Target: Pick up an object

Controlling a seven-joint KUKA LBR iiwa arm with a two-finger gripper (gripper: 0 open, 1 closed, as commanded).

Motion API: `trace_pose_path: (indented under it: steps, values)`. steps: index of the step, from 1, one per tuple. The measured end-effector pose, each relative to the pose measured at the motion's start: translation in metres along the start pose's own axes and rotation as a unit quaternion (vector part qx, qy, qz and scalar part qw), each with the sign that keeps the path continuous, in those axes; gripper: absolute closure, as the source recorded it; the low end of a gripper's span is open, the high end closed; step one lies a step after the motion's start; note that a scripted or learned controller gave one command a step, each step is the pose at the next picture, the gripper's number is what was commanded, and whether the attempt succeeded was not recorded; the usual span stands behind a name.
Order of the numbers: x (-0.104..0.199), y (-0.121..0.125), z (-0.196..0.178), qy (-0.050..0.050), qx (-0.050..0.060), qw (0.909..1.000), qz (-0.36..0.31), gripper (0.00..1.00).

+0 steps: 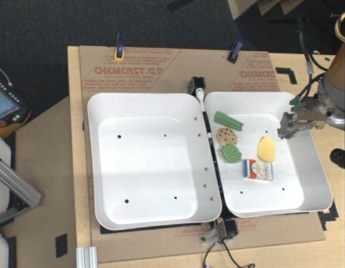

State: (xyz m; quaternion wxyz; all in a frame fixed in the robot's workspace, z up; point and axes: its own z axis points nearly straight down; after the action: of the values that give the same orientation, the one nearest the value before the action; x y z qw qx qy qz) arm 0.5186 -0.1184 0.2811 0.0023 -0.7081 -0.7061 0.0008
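The right bin [306, 191] holds several small objects: a green bar [228, 120], a tan cookie [226, 135], a green round waffle piece [232, 153], a yellow lemon-like piece [267, 149] and a small red, white and blue carton [258, 170]. My gripper [286, 129] hangs over the right bin's far right part, just up and right of the yellow piece and apart from it. Nothing shows between its fingers.
The left bin [105, 149] lies beside the right one, with a black divider strip [209, 144] between them. Both rest on a brown cardboard sheet [161, 66] held by blue clamps [120, 46]. The arm [334, 88] enters from the right edge.
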Motion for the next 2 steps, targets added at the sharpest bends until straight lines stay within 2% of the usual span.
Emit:
trace_pose_path:
  steps: [1, 2]
  values:
    - [0.069, 0.027, 0.022, 0.0, -0.001, 1.0, -0.004, 1.0]
    - [0.117, 0.043, 0.046, 0.0, 0.0, 1.0, -0.004, 1.0]
